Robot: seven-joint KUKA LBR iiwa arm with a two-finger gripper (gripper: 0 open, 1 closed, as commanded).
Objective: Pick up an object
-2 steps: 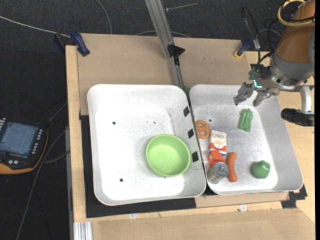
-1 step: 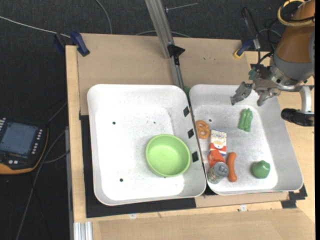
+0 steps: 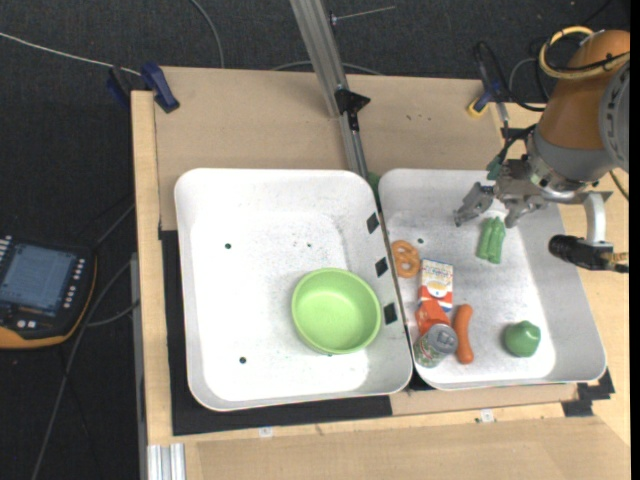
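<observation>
Spread wide over the right shallow white bin (image 3: 560,298), grey two-finger gripper (image 3: 493,211), fingers (image 3: 470,208) gripping nothing; just below the fingertips, flat on the bin floor, oblong green plastic block (image 3: 490,240); nearer the front, round green toy pepper (image 3: 520,339); in the left bin, lime-green bowl (image 3: 335,311).

Free room and obstacles in the two bins.
Left bin (image 3: 215,268) is obstructed by a green bowl (image 3: 336,311); open floor is left in right bin (image 3: 575,308) between clustered items (image 3: 436,308) and green ball (image 3: 521,338).

small carton (image 3: 435,286) with an orange-and-white printed label, lettering too small to read, no other legible text
</observation>
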